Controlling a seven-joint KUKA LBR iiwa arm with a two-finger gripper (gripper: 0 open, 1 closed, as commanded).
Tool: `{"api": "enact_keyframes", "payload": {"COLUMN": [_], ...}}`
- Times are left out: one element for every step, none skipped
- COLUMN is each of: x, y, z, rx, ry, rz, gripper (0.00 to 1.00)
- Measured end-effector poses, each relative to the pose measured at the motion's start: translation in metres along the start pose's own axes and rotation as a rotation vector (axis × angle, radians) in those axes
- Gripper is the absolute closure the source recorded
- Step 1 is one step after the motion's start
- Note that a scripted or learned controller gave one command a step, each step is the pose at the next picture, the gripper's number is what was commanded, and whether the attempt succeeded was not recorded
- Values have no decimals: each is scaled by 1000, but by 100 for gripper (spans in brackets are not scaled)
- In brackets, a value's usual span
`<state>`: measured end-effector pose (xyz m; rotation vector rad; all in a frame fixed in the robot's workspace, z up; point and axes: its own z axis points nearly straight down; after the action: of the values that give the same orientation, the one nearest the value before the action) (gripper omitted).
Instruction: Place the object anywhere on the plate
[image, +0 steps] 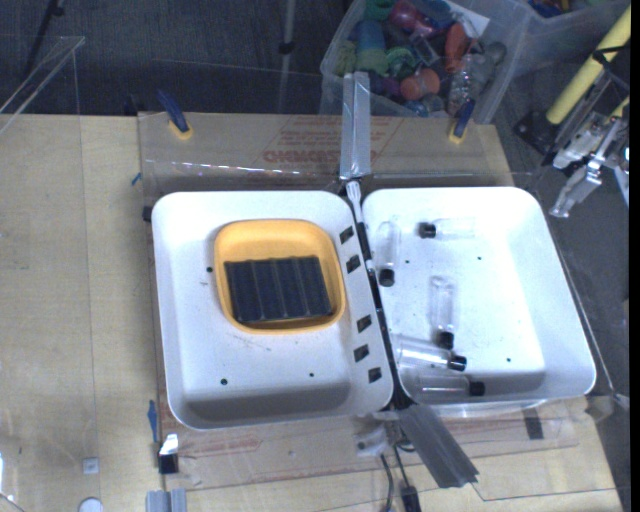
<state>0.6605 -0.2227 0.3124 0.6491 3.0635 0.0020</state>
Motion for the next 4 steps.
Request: {"api": "enact_keyframes", "payload": {"x": [6,0,14,28], "y": [-1,2,-5,-12], "z": [-10,35,9,-21], "rx": [1,0,-1,-1], "ry": [0,6,1,-1], "rz": [-187,-354,-642,-904], "gripper": [0,0,0,0]}}
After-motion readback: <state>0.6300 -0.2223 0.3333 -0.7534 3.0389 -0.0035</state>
